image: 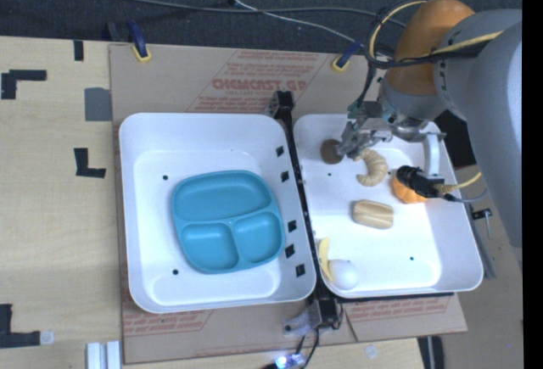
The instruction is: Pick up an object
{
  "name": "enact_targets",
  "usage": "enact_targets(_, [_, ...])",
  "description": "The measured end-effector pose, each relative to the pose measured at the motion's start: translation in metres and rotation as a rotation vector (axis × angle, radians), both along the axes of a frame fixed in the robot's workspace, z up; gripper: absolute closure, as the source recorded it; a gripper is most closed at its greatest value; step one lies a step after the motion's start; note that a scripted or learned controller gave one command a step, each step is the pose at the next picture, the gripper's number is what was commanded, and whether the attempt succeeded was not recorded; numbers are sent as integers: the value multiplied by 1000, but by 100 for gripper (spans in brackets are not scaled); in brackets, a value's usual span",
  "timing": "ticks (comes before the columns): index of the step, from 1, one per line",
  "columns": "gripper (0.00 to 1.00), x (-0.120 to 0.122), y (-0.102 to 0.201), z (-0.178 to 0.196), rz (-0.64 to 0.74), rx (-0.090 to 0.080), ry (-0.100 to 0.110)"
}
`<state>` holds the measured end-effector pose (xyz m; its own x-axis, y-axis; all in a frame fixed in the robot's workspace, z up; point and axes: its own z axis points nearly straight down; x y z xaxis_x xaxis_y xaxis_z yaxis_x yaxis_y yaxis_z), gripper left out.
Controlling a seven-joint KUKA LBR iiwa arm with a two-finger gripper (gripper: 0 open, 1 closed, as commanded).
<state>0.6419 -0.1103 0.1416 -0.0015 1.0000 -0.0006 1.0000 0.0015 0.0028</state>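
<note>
In the right bin (450,265) lie a small brown round piece (329,152), a pale croissant (372,168), a tan bread roll (372,214), an orange item (412,192), a white egg (344,273) and a yellow banana (323,255). My gripper (356,138) hangs low over the bin's far part, just right of the brown piece and just above the croissant's upper end. I see nothing clearly between its tips. The wrist hides part of the bin's far right corner.
The left bin (140,189) holds a blue divided plate (226,219). A black divider (293,189) runs between the bins. Cables (254,7) trail across the dark floor behind the bench. The grey arm (501,96) covers the right side.
</note>
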Motion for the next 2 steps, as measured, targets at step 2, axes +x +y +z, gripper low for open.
enact_targets(2, [100, 1, 7, 63, 0, 1, 4])
